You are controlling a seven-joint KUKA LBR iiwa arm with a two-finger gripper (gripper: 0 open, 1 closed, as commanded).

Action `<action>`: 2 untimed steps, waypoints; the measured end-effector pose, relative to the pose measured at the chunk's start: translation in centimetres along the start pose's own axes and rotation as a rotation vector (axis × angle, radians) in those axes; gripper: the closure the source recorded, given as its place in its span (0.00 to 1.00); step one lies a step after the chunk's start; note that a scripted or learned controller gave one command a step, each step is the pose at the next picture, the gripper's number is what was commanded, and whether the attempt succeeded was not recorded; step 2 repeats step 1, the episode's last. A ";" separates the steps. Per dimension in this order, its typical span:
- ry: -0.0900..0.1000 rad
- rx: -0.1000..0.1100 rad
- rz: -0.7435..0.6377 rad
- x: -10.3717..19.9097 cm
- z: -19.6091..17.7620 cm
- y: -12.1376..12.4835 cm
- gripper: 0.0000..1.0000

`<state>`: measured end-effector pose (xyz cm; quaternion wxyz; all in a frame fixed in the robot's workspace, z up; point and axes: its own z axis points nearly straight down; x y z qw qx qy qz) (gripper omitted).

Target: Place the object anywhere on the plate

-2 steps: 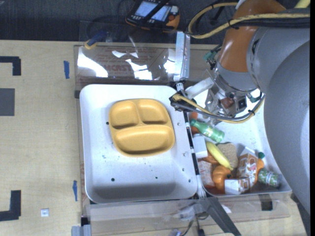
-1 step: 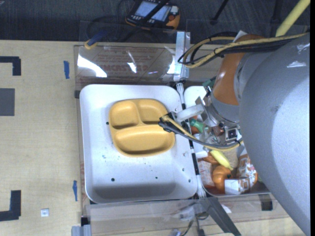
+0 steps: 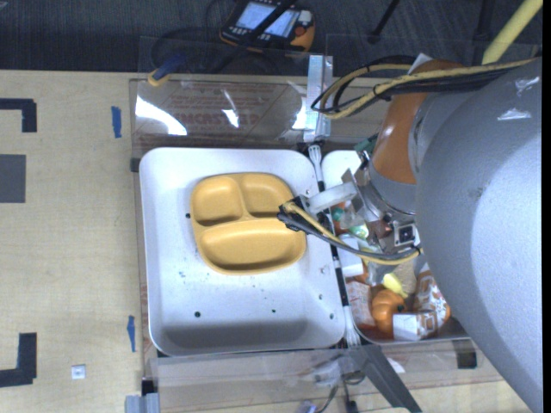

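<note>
A: Where's the plate (image 3: 248, 224)?
B: In the left bin (image 3: 164, 256), toward its far side: yellow, three compartments.
A: And the object?
B: Small items (image 3: 392, 304) crowd the right bin under the arm (image 3: 482, 196); which one is meant, I can't tell.
A: The jaws?
B: Hidden; can't tell their state.

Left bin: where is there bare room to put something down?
In the left bin, the floor in front of the yellow plate is bare. The plate's compartments are bare too. The right bin is crowded with small items under the arm.
</note>
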<state>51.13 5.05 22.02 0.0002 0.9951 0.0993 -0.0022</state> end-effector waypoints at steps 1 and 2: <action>0.015 0.014 -0.046 -0.2 6.9 -4.0 0.00; 0.015 0.014 -0.046 -0.2 6.9 -4.0 0.00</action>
